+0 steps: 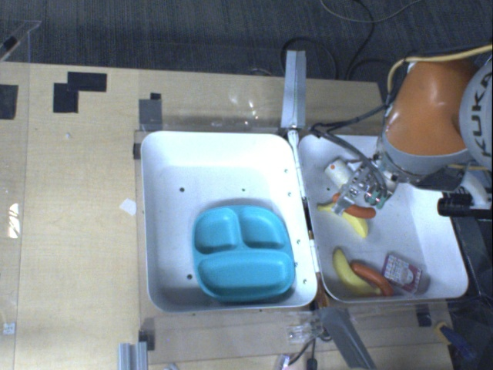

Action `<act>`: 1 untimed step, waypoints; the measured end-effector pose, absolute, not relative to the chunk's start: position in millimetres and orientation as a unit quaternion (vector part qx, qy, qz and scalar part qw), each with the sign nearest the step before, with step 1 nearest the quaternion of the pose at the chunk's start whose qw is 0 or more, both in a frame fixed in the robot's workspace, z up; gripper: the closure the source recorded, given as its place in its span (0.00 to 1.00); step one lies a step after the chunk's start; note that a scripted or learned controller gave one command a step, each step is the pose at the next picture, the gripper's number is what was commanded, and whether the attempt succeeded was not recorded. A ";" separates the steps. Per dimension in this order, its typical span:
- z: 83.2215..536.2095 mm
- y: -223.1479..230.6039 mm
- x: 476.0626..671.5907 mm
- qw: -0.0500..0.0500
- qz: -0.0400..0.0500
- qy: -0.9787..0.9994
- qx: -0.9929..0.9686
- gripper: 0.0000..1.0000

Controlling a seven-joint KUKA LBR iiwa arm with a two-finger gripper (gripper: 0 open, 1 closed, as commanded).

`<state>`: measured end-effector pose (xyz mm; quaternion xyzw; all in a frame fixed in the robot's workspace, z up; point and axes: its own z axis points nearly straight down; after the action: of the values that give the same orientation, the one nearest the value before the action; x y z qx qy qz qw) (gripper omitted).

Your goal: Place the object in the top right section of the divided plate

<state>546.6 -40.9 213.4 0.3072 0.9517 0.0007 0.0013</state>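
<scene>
A blue divided plate lies in the left bin, toward its front; its top right section holds nothing. My gripper is down in the right bin, near that bin's left wall. Directly under its tip lie a small red-orange piece and a yellow banana-like piece. The gripper touches or nearly touches the red-orange piece, and I cannot tell whether it holds it. The arm's orange band hangs over the back right of the bin.
A white object sits behind the gripper. At the right bin's front lie a second banana, a red sausage and a small packet. A raised rim divides the two bins.
</scene>
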 end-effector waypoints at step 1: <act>214.1 62.8 600.0 0.002 0.001 0.955 0.296 1.00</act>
<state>600.0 62.8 214.1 0.2957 0.9553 0.0011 0.0016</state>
